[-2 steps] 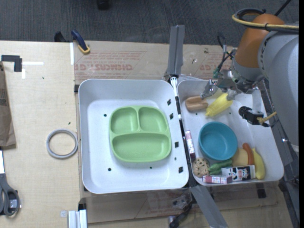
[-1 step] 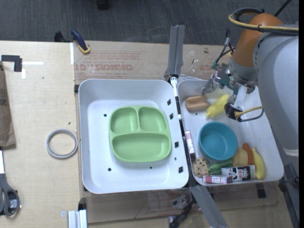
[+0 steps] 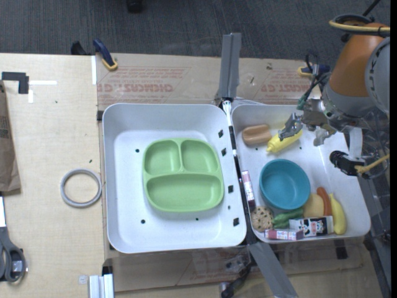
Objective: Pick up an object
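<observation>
My gripper point(image 3: 290, 129) hangs over the back of the right bin point(image 3: 356, 185), reaching in from the right. Its tip sits right at the upper end of a yellow corn-like toy point(image 3: 280, 144), which lies tilted just below it. I cannot tell whether the toy is gripped or only touched. A tan bread roll point(image 3: 255, 133) lies just left of the yellow toy. A blue bowl point(image 3: 285, 184) stands in the middle of the same bin.
The front of the right bin holds a cookie point(image 3: 262, 216), a green item point(image 3: 283, 219), a small carton point(image 3: 305, 227), an orange piece point(image 3: 322, 198) and a banana point(image 3: 338, 213). A pen point(image 3: 247, 188) lies along its left wall. A green divided plate point(image 3: 183, 174) sits in the left bin point(image 3: 118, 185).
</observation>
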